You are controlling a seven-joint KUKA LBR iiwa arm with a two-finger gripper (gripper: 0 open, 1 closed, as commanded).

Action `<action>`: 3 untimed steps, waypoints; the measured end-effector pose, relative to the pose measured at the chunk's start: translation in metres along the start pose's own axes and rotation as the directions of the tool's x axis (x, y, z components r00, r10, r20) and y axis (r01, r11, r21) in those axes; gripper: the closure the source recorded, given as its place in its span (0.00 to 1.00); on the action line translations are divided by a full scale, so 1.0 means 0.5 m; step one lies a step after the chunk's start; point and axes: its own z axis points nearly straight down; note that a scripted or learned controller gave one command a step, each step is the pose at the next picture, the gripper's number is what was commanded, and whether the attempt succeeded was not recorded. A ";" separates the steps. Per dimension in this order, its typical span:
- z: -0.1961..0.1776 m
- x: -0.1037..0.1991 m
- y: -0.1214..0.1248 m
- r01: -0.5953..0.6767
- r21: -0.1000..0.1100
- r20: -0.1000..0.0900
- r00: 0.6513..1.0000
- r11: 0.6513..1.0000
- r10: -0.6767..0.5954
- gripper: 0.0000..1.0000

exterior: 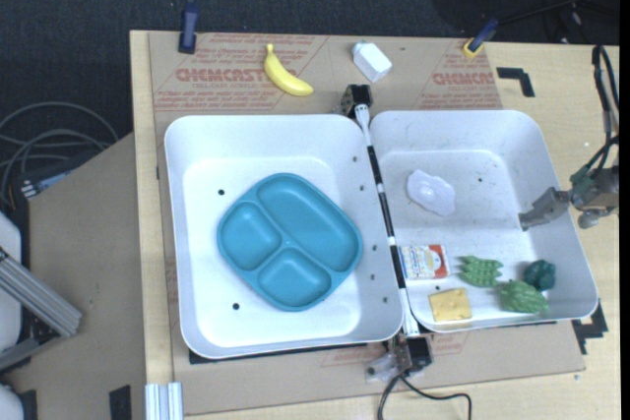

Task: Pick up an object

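Gripper (536, 210) hovered at the right bin's (512, 128) right edge, approach underway; whether its fingers gaped, I cannot tell. Next, descend toward the green toys (480, 270) nearby.

Grey metal gripper (547, 208) with greenish fittings and dark cables.

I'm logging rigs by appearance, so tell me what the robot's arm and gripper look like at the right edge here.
Little of it is in frame: the gripper is a dull grey metal piece ending in a flat angled tip, joined to a greenish-grey block. Thin dark cables loop above it.
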 end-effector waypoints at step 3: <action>0.294 0.089 0.165 0.000 0.002 -0.002 1.000 1.000 0.000 0.00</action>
